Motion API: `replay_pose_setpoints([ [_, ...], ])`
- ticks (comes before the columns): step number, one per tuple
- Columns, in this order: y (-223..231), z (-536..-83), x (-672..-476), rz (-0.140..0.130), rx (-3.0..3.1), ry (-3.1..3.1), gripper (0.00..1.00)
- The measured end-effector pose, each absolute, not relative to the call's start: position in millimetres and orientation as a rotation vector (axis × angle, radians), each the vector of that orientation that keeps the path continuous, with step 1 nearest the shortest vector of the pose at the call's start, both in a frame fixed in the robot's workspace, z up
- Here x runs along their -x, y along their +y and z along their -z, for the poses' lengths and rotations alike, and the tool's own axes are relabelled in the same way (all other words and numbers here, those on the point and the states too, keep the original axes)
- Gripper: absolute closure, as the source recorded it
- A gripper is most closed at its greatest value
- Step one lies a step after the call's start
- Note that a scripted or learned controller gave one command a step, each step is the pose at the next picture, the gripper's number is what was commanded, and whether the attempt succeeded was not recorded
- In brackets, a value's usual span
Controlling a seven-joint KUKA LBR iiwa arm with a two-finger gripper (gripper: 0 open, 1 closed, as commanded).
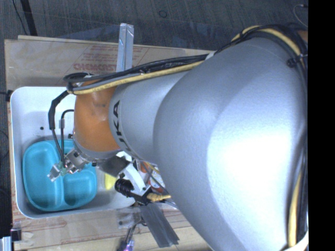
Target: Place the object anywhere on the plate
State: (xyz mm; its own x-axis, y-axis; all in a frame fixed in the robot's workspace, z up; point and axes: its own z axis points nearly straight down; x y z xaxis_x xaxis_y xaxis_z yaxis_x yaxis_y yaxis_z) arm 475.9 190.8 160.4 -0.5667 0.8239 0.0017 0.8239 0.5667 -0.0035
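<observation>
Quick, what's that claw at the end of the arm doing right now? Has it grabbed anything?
Gripper: over the blue plate; whether it is open, closed or holding anything cannot be told from this view.

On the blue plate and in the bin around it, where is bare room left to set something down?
The blue divided plate has bare room in its left compartment and along its near edge. The white bin floor is bare at its far left corner, beyond the plate. It is crowded at the plate's right side, where the pincer and arm hang over.
</observation>
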Motion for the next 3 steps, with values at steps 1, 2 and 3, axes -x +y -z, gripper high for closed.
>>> replay_pose_setpoints([
  [1, 204.8, -195.6, -553.3, -0.001, 1.266, -2.874, 0.0],
  [2, 198.6, -91.9, -476.7, -0.001, 1.397, -2.812, 0.0],
  [3, 181.3, -117.1, -476.3, -0.002, 1.974, -2.442, 0.0],
])
